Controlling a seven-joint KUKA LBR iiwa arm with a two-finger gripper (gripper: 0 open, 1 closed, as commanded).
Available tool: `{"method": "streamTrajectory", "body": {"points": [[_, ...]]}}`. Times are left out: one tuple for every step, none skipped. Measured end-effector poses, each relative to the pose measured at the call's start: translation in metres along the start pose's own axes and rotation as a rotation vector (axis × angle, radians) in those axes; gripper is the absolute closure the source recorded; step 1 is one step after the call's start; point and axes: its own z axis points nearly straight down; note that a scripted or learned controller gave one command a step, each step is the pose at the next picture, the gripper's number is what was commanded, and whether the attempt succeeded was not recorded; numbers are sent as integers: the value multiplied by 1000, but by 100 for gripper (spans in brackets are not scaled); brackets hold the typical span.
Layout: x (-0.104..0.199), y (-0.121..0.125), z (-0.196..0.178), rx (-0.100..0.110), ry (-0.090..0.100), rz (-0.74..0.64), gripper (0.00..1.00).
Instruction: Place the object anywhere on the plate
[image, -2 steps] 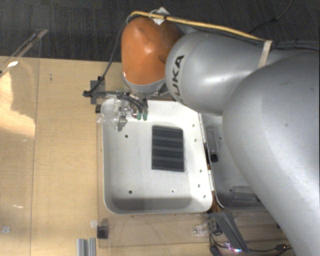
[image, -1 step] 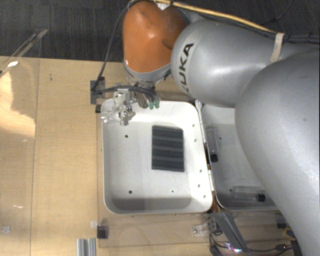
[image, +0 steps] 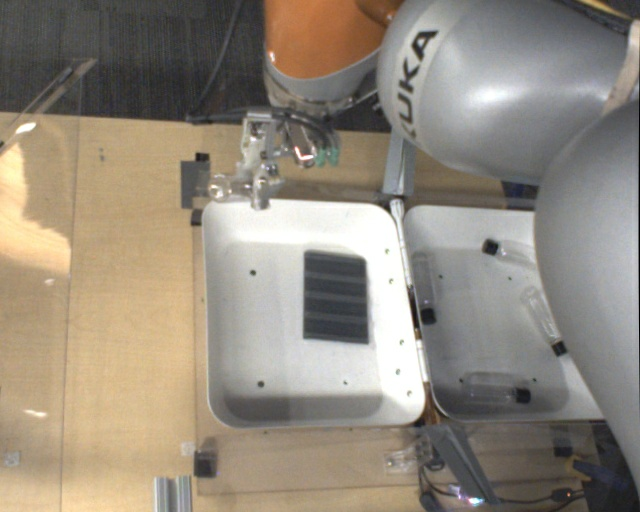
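The smooth grey arm looms over the right bin. Its gripper hangs above the wooden desk, behind the left bin with its dark ribbed rectangular plate; whether the fingers are spread, I cannot tell.

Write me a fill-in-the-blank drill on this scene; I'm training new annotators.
1. The dark ribbed plate lies in the bin on the view's ____ side.
2. The clear tubes in the other bin have ____ caps.
3. The band above the arm's wrist is ____.
4. Both bins are coloured ____.

Missing words: left; black; orange; white.
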Motion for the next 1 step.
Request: {"method": "streamTrajectory", "body": {"points": [[-2,1,-13,-4,-11,0,100]]}}
